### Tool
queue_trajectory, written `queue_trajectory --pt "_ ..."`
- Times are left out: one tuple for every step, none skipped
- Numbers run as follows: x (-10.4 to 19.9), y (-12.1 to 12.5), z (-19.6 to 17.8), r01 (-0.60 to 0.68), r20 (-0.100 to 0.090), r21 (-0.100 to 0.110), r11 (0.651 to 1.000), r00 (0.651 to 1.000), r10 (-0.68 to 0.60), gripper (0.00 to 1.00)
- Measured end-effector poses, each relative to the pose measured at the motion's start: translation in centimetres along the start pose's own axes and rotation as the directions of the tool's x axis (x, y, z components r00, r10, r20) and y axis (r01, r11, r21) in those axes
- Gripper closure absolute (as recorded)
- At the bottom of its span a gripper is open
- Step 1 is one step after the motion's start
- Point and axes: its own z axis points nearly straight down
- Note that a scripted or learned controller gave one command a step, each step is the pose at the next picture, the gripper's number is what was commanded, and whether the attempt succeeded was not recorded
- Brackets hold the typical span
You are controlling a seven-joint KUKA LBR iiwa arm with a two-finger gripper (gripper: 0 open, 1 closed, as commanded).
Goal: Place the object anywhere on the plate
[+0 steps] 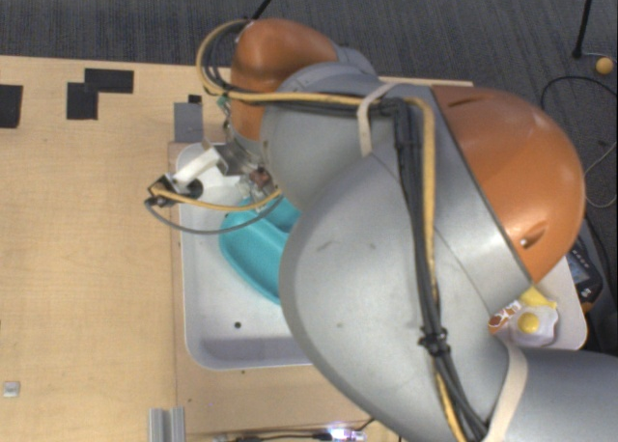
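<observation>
Arm over bin, teal plate.

A single fixed camera looks down at a slant on the wooden bench. The grey arm reaches in from the right and sits very near the lens, hiding much of the white bin.
</observation>
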Motion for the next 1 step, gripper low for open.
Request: queue_trajectory --pt "0.34 0.85 -0.62 -0.354 0.043 -0.004 0.935 0.934 0.354 1.00"
